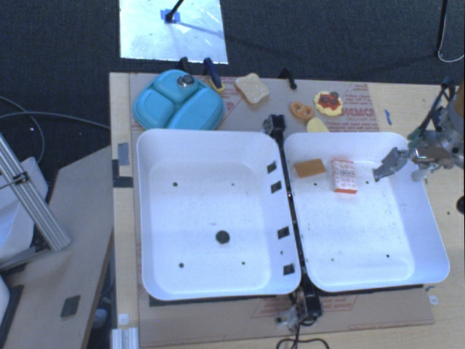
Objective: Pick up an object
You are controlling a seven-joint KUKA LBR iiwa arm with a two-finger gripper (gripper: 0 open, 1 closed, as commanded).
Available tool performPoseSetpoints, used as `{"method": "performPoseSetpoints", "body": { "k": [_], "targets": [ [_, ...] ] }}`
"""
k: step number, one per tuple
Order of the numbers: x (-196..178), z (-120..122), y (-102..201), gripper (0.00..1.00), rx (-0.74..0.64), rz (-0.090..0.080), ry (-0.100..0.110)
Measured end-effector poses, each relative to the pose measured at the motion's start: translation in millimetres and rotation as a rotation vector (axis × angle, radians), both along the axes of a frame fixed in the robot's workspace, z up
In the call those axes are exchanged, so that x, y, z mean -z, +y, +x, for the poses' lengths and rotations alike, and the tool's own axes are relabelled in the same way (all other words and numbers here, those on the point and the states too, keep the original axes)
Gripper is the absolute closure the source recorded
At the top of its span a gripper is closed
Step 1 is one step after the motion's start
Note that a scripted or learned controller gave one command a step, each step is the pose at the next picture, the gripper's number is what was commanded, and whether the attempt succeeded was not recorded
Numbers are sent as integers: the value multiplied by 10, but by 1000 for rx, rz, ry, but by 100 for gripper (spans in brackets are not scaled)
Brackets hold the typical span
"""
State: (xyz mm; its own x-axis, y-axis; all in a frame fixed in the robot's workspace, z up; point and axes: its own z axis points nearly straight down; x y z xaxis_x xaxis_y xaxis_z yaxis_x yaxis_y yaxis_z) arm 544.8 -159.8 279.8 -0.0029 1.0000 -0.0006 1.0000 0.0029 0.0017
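The end effector [389, 164] hangs over the upper right part of the right bin [429, 264], reaching in from the right edge of the view. One grey finger shows clearly, slanting down and to the left; whether the fingers are spread or closed cannot be told from this angle, and nothing is seen held between them.

Two items lie in the right bin, both in its upper half. The small packet [344, 176] lies flat on the bin floor just to the left of the end effector, close to it but apart. It is white, rectangular, with red-orange print on its face, long side running up and down the view. The tan block [309, 168] lies left of the packet, just beside it, nearer the divide between the bins. It is flat, rectangular and orange-brown, slightly tilted.

The left bin [156, 195] carries a small dark round item [222, 236] near its middle.

On the tabletop [123, 195] behind the bins: a blue sectioned tray [178, 102], a slice of toast [252, 89], a small pretzel-shaped piece [301, 110], a round yellow piece with red topping [328, 102], and a pale yellow piece [317, 125] touching the right bin's rim
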Motion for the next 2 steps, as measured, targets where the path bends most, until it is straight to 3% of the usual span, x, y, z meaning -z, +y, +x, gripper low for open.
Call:
{"method": "performPoseSetpoints", "body": {
  "k": [1, 2],
  "targets": [
    [1206, 464, -439, 0, 3, -1, 4],
    [1947, 1166, -392, 0, -3, 3, -9]
  ]
}}
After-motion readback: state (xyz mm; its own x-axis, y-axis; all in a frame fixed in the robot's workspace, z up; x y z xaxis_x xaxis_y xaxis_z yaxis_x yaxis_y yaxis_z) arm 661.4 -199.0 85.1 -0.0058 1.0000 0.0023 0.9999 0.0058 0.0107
